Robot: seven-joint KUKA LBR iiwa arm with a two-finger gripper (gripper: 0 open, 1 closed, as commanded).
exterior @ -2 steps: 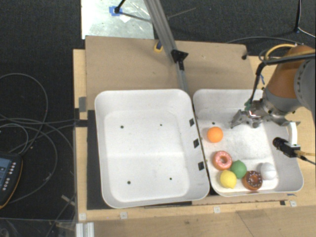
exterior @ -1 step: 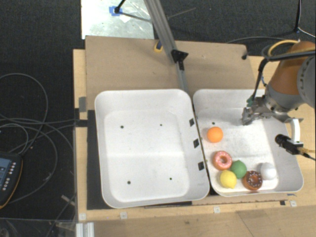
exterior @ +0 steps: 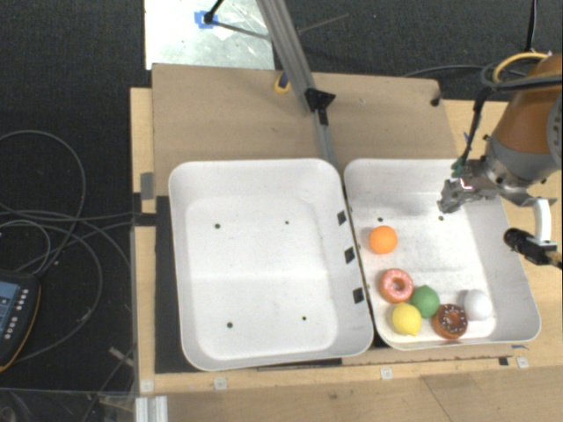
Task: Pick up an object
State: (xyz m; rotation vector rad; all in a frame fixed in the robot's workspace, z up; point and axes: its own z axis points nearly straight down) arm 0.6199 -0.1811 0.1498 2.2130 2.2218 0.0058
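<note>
The right bin holds several small toy foods. An orange ball lies near its middle. Along the front are a pink frosted donut, a green ball, a yellow lemon, a chocolate donut and a white ball. My gripper hangs over the bin's far right part, well behind and to the right of the orange ball. Nothing shows between its fingers.
The left bin sits beside the right one, joined by black clips at the shared rim. A slanted grey pole crosses the bench's back. Cables lie on the floor at the left.
</note>
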